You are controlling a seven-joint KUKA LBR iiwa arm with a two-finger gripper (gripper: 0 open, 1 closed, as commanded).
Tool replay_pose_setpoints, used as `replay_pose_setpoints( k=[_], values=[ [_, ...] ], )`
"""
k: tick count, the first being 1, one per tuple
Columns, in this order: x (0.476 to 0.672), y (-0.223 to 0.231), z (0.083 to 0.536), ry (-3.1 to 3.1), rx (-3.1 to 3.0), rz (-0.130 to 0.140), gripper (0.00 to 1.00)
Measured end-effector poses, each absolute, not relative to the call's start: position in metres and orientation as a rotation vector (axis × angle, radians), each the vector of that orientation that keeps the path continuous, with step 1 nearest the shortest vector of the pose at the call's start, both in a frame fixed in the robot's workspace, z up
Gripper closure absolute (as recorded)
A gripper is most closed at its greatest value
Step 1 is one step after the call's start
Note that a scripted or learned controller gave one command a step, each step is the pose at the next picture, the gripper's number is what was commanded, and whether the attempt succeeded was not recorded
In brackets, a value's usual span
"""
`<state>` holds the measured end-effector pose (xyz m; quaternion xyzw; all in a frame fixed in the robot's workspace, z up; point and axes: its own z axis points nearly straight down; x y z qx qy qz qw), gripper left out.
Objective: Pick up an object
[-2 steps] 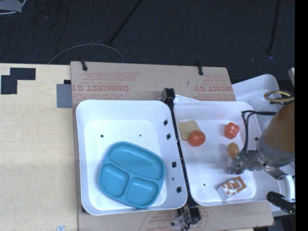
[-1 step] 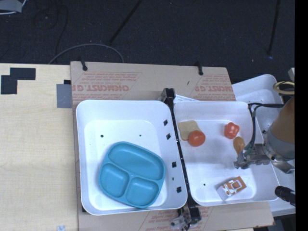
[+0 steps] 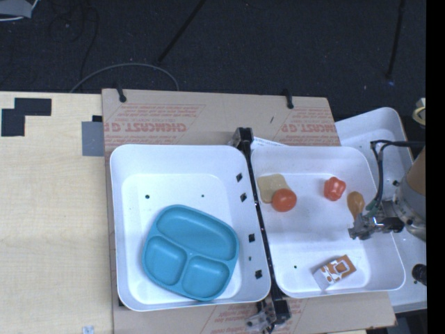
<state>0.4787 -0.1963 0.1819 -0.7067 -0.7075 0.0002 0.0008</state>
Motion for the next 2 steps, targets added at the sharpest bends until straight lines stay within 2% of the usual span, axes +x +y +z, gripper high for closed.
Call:
replay_pose_setpoints(
  k=[1,2],
  values=[
    [0.480,-0.196,0.244,-2.224,-2.220,0.000,1.00],
    [0.483,-0.154,0.242,-2.222,-2.215,0.001,1.00]
  ],
)
